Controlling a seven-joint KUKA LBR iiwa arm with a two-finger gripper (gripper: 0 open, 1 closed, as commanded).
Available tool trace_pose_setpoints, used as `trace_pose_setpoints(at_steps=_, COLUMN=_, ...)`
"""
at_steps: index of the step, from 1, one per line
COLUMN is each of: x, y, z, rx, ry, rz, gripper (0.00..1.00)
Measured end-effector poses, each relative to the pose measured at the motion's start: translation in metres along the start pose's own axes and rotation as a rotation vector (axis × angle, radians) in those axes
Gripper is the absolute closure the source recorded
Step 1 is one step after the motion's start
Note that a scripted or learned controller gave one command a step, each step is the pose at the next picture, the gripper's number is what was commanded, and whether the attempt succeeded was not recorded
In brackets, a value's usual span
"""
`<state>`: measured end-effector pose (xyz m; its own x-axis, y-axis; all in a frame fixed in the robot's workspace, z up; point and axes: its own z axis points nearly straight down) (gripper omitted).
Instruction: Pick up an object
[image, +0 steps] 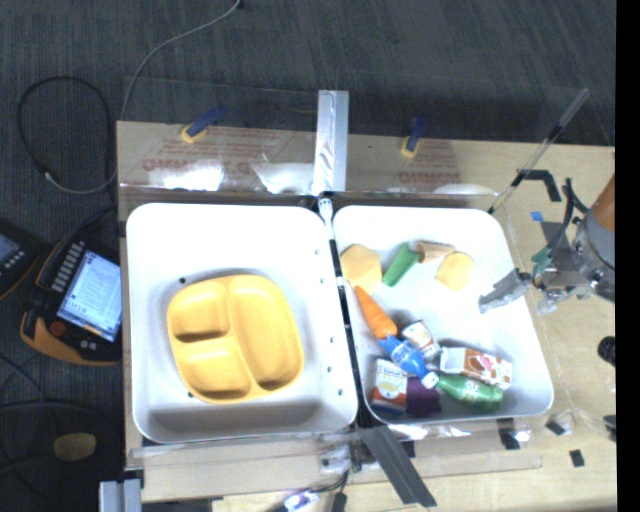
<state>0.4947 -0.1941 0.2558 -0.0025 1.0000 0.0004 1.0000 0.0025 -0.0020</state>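
Observation:
The right bin (500, 232) holds several small items. Among them are an orange carrot (377, 313), a green bottle (400, 264), a yellow wedge (361, 266), a round yellow piece (455, 270) and a red and white carton (488, 368). A blue bottle (408, 353), a purple item (423, 398) and a green item (470, 391) lie crowded at the front of the bin. My gripper (497, 294) hangs over the bin's right side, just right of the round yellow piece, and I see nothing held in it.
The left bin (150, 230) holds a yellow divided plate (233, 332). A metal divider (331, 140) stands behind the two bins. A handheld pendant (75, 300) and cables lie on the floor at the left.

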Motion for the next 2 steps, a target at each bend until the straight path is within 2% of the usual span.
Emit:
trace_pose_setpoints(at_steps=1, x=-0.030, y=0.015, z=-0.146, rx=-0.003, ry=-0.004, rz=0.053, gripper=0.00)
trace_pose_setpoints(at_steps=2, x=0.004, y=0.053, z=-0.096, rx=0.000, ry=-0.003, rz=0.090, gripper=0.00)
